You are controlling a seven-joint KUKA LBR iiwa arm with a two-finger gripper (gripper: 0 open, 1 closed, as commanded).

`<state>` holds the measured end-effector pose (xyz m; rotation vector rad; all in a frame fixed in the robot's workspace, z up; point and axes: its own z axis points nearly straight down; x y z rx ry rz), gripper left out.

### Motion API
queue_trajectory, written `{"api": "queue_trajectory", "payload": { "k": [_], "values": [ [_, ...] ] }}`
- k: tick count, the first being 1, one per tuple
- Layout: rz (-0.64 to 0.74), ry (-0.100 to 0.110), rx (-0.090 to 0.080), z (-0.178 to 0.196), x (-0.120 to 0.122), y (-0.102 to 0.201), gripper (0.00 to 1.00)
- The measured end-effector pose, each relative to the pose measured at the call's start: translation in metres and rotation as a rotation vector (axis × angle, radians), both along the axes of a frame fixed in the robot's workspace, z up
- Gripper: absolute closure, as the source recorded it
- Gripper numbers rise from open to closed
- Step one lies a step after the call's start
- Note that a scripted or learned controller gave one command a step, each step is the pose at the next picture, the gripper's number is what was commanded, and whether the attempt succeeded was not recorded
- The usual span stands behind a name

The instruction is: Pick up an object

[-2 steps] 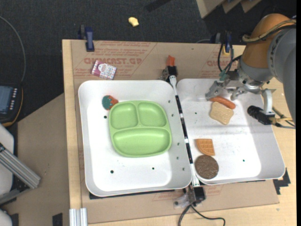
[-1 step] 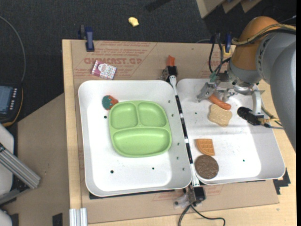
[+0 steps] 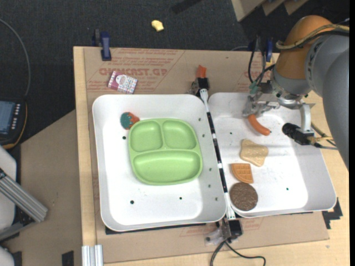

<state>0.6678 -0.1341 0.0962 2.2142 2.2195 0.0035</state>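
starting nearest, at the front edge of the bench: noting a black clip [image 3: 232,228] sitting where the two bins meet. just behind it, finding a round brown biscuit [image 3: 243,196] lying in the front left corner of the right bin [image 3: 299,195]. moving back, seeing an orange waffle piece [image 3: 242,172] lying just beside the biscuit, and a pale bread piece [image 3: 254,152] resting just behind the waffle piece, close but apart from it.

looking across to the left bin [image 3: 111,165]: finding a green divided plate [image 3: 165,151] sitting flat near its middle, and a small red and teal toy [image 3: 130,119] touching the plate's far left corner.

going farther in the right bin: spotting an orange sausage [image 3: 259,125] lying slantwise on the bin floor, well clear of the bread piece. hovering right over its far end, the claw [image 3: 259,108], reaching in under the grey arm [image 3: 327,76] with its orange band. not managing to tell whether the claw is open or closed; not seeing anything gripped in it.

beyond the bins, on the cardboard: noticing a pink packet [image 3: 122,82], an orange-topped clip [image 3: 201,77] and a blue clamp [image 3: 103,44]. farthest off, on the dark floor, making out a yellow scrap [image 3: 158,25].
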Motion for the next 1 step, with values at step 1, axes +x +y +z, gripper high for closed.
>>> {"api": "queue_trajectory", "payload": {
  "k": [1],
  "values": [
    [0.007,-0.002,0.006,0.0952,-0.0358,0.0971,1.00]
  ]
}}
